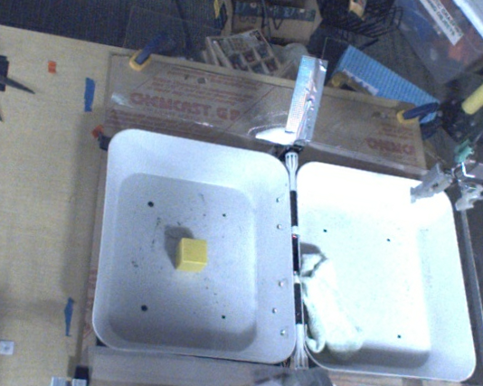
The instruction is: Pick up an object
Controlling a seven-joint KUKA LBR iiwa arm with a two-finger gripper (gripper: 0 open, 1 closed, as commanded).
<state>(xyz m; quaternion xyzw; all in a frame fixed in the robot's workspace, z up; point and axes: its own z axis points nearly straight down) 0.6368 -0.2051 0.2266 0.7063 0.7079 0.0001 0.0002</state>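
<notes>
One white cloth [325, 307], one yellow cube [193, 255], two bins [199, 164].

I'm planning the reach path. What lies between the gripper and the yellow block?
The gripper sits over the right bin's far corner; the yellow block is in the left bin. The bins' adjoining rims and a white crumpled object lie between.

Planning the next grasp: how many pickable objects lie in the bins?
2: a yellow block mid left bin, and a white crumpled object along the right bin's left wall.
</notes>
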